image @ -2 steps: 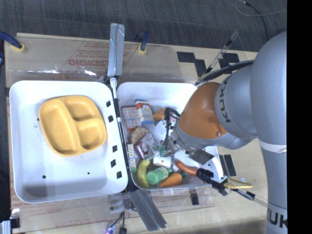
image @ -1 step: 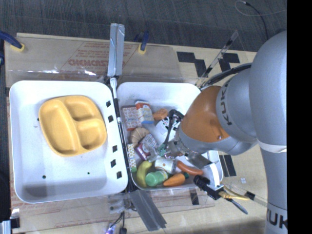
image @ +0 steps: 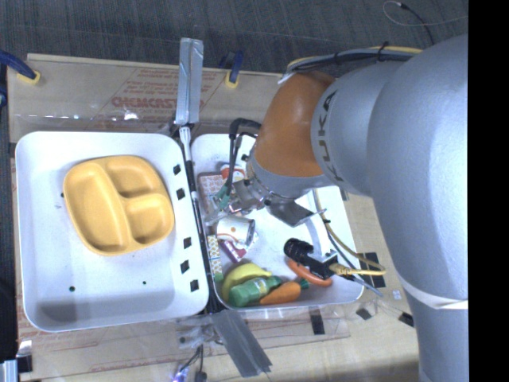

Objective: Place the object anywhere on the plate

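A yellow plastic plate with three moulded compartments (image: 118, 204) lies in a shallow white bin (image: 40, 293), towards that bin's far side. Everything loose in the room's little scene sits apart from the plate, in the neighbouring white bin (image: 266, 249), just across the divider on the arm's side.

The grey arm with its orange band (image: 298, 134) leans over that neighbouring bin, and the gripper (image: 237, 199) hangs low near the divider, the part of that bin closest to the plate. From here I cannot tell whether it is clenched or released, or whether it has anything.

Right by the gripper lies a flat white packet with red print (image: 211, 185), close to the plate's bin. Farther from the plate, at the near edge of the second bin, a yellow banana (image: 246, 274), a green plastic bottle (image: 253, 290) and an orange carrot (image: 280, 294) are bunched together, touching one another. None of these things is on the plate.
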